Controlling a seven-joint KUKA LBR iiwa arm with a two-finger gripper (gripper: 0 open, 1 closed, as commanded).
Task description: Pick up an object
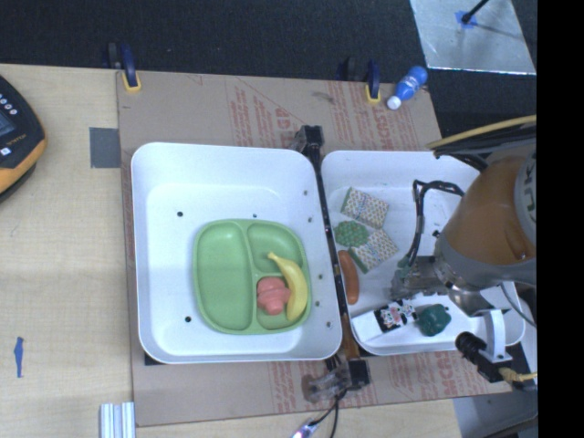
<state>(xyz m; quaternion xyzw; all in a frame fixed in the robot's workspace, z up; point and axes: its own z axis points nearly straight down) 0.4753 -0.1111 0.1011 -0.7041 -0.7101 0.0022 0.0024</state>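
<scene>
Candidate object: a small dark green lump (432, 318) lies on the floor of the right bin (401, 166), near its front edge, just beside a small white card with dark and red print (393, 317); it is probably the nearest thing to the arm's wrist, so the likeliest target.
Gripper: the gripper (412, 279) sits low over the right bin, behind the green lump and the card; whether it is released or clenched I cannot tell, and nothing is visibly held.
Arm: the grey and orange arm (488, 217) leans in from the right, covering that bin's right part, seemingly positioned for a downward reach.
Other right-bin items: two flat patterned squares, checked green and cream (366, 207) and (376, 248), a round green textured piece (350, 234), and an orange sausage-shaped object (349, 276) lying along the left wall; all lie loose and apart from the gripper.
Left bin: the left bin (155, 272) holds a matte green divided plate (222, 272); in its right compartment a smooth yellow banana (292, 286) curves round a pink rounded piece (271, 295), touching it.
Bins: shallow, glossy white, rounded corners, set side by side and touching.
Desk: the desk (55, 272) is pale wood, with a brown cardboard sheet (228, 108) under the bins, likely to keep them in place.
</scene>
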